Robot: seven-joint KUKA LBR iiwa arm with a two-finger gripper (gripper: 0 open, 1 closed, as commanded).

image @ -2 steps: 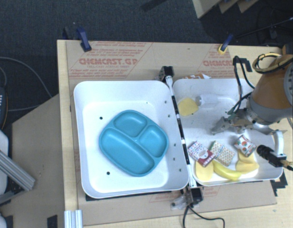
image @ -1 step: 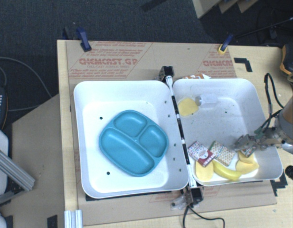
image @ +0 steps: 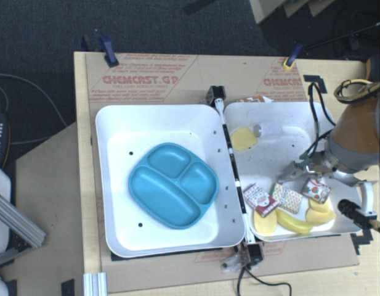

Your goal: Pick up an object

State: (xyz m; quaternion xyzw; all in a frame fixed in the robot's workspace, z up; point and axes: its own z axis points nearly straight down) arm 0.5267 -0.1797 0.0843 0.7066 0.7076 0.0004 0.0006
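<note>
Banana (image: 293, 222) lies lengthwise along the right bin's (image: 273, 125) near wall; gripper (image: 303, 172) grasp seemingly indiscernible.

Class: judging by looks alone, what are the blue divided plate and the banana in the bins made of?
Blue divided plate: probably moulded plastic, given its uniform colour, soft sheen and rounded compartments. Banana: likely a plastic toy, evenly yellow and smooth, though real fruit cannot be excluded.

Two white bins (image: 109, 140), one blue divided plate (image: 172, 185), one banana (image: 293, 222).
</note>
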